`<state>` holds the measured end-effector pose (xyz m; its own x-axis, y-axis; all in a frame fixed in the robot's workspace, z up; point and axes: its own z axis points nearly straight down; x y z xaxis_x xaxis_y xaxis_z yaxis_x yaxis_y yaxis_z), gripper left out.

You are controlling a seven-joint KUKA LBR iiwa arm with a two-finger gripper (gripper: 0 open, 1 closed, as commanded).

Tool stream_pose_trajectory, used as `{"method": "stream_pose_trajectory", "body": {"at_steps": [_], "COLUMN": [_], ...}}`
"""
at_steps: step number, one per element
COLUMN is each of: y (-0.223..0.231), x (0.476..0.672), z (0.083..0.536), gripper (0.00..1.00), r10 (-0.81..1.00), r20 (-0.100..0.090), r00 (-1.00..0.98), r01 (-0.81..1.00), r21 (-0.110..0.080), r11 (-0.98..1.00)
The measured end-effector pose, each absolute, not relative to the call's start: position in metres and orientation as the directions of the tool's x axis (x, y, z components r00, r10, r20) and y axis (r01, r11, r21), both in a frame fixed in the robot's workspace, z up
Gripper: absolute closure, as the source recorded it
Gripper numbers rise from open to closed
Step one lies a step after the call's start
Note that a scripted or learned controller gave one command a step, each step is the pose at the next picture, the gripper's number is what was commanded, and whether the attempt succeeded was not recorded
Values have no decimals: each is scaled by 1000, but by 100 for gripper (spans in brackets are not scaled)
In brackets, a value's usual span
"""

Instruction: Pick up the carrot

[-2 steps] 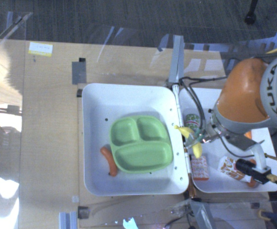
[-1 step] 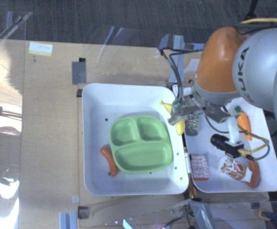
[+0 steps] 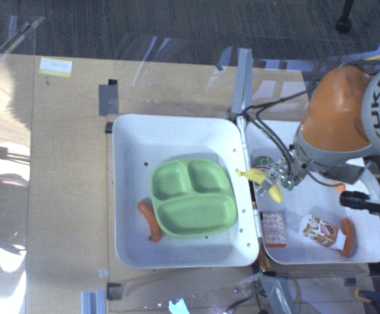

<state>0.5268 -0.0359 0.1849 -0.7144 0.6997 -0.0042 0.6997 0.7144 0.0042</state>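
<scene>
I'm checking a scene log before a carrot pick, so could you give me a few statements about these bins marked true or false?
1. The green plate sits in the left bin. True.
2. The carrot lies on the green plate. False: it lies on the bin floor, against the plate's left edge.
3. The hand is over the right bin, close to the banana. True.
4. The red-and-white packet lies in the left bin. False: it lies in the right bin, near that bin's front left corner.
</scene>
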Motion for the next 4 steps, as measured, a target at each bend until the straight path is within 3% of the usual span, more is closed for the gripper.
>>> {"method": "stream_pose_trajectory", "body": {"at_steps": [2, 3, 4], "y": [-34, 56, -104], "x": [532, 528, 547], "z": [208, 185, 203], "gripper": [100, 100, 100], "r10": [697, 872, 863], "r20": [-15, -2, -5], "r00": [-717, -490, -506], "r01": [697, 872, 863], "r21": [16, 4, 6], "r11": [717, 490, 506]}}
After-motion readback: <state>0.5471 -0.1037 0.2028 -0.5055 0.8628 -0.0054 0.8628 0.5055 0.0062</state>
